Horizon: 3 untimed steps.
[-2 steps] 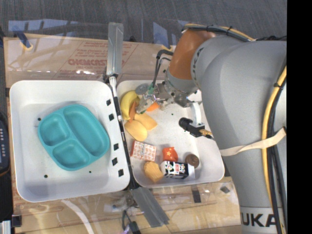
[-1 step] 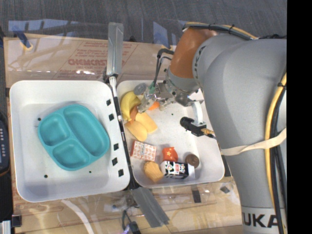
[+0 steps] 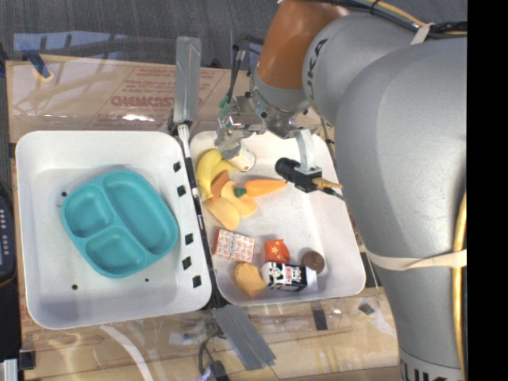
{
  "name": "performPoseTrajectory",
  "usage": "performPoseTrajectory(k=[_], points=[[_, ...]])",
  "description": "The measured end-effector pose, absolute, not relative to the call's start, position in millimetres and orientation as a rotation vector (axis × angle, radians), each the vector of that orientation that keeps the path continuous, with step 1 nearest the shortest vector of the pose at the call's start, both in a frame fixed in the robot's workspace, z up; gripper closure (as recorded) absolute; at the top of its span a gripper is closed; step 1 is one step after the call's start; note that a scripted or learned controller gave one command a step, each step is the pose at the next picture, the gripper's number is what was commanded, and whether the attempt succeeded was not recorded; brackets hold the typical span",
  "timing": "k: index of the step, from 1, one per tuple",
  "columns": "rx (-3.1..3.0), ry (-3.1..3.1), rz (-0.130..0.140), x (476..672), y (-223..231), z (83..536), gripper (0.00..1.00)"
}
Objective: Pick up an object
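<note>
Reddish print on the cardboard behind the bins is too blurred to read. The end effector [image 3: 230,137] hangs over the right bin's [image 3: 337,221] far left corner, just above a banana [image 3: 208,171]; whether it grips anything I cannot tell. The banana's long axis runs near-to-far beside the left wall. A carrot [image 3: 266,187] points right. The left bin [image 3: 40,213] holds a teal divided plate [image 3: 119,222].

A divided plate [image 3: 119,222] lay in the left bin [image 3: 40,165]; the food items clustered in my right bin [image 3: 337,236], banana [image 3: 207,170] uppermost.
</note>
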<state>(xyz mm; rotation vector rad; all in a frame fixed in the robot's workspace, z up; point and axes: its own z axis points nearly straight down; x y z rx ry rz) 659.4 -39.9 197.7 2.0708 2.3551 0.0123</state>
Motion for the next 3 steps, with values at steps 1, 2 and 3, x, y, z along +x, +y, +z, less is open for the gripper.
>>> performPoseTrajectory(k=[1,2,3], points=[[2.078,2.357,-0.001,657.0,-42,192,0.00],[2.080,2.353,-0.003,656.2,-120,179,0.00],[2.089,2.355,-0.008,655.3,-132,104,0.00]])
